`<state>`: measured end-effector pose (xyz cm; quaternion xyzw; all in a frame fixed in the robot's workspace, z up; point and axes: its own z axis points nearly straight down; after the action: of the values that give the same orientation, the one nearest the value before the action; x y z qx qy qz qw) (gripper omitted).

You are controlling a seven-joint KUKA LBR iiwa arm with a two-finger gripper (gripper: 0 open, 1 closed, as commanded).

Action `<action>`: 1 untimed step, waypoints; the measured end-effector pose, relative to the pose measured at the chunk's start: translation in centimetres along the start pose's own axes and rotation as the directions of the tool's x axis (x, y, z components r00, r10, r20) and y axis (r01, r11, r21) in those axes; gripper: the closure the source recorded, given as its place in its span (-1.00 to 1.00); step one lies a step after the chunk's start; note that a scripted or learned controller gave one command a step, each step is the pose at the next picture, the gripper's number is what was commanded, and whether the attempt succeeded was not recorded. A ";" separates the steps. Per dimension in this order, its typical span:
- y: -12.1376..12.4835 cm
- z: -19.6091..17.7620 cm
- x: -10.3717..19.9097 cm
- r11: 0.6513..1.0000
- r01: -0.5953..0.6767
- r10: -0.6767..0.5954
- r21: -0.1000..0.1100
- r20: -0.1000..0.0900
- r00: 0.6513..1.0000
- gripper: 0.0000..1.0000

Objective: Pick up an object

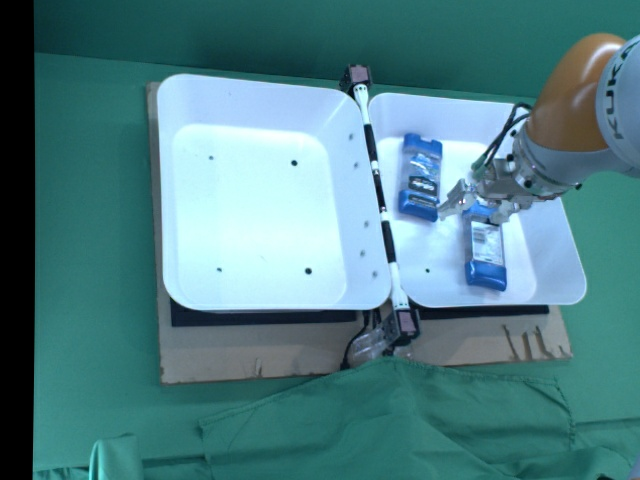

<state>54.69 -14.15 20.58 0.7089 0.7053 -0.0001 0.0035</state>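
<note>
Camera view, read from the near edge outward. Nearest us we see a rumpled green cloth (pixel 400 418) draped over the front of the bench, its upper fold overlapping a flat brown cardboard sheet (pixel 250 353) that lies under both bins. Just above the cloth, a small dark clamp block (pixel 403 321) anchors a thin black-and-white banded rod (pixel 378 188), which runs away from us along the seam between the bins to a matching block at the far end.

Left of the rod we note the left shallow white plastic bin (pixel 175 218); its floor bears a few dark dots. Right of the rod sits the right shallow white plastic bin (pixel 560 278). In it we find two flat blue rectangular packets: the nearer blue packet with a pale label (pixel 487 258) lies lengthwise towards the bin's front right, and the farther blue packet with printed panels (pixel 420 176) lies close to the rod side, apart from the first.

The two-finger gripper (pixel 480 196) hangs between the packets, directly above the nearer packet's far end, partly covering it. We cannot tell whether it is open or closed. Behind it, the grey arm with its orange band (pixel 580 78) enters from the right.
</note>
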 end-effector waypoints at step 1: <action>0.5 0.4 -0.2 1.000 0.002 -0.002 -0.020 0.004 1.000 -1.00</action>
<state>55.19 -14.36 20.15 0.7082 0.7059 0.0056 0.0121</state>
